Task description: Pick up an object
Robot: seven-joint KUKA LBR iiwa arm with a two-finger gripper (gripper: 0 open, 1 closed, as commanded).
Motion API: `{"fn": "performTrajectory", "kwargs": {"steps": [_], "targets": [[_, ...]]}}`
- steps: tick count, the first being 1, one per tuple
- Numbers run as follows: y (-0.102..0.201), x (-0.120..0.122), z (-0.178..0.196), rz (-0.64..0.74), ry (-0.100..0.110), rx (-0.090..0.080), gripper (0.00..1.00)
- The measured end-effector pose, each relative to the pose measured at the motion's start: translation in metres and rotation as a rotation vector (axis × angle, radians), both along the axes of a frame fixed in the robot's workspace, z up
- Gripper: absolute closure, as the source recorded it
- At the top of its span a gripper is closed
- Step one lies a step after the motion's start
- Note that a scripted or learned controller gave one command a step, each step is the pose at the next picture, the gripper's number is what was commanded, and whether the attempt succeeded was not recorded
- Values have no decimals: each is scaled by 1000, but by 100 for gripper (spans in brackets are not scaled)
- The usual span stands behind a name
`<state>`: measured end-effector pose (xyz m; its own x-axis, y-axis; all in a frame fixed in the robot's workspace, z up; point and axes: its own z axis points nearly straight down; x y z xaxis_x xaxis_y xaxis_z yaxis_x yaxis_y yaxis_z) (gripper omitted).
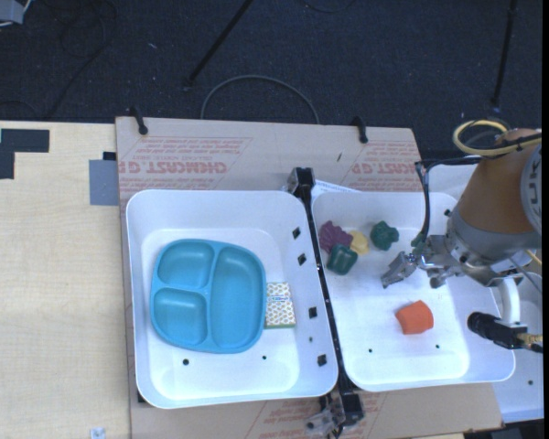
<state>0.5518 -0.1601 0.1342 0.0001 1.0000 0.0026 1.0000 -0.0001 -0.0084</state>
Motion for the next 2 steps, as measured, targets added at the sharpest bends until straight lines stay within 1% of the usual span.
{"fn": "performTrajectory", "kwargs": {"steps": [1,2], "targets": [[1,0,-49,-1,-4,-1,0],[-1,0,-36,-5,-6,-2,100]]}}
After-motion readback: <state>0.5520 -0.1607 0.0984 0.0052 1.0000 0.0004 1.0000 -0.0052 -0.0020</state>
